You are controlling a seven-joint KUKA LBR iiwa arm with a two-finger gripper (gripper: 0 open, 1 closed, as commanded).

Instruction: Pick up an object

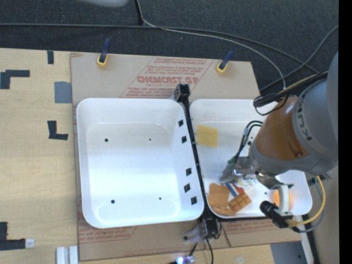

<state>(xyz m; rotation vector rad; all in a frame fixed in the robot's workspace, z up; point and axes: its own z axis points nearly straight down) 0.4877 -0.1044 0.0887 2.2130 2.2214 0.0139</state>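
The grey arm with its orange band reached into the right shallow white bin. Its two-finger gripper hovered low over a brown, waffle-textured flat piece near the bin's front edge; whether the fingers were apart or together could not be told. A pale yellow square block lay apart, nearer the divider.

From my feed: two bins side by side. Right bin holds flat square at 11 o'clock, waffle piece at 6, gripper just above it.
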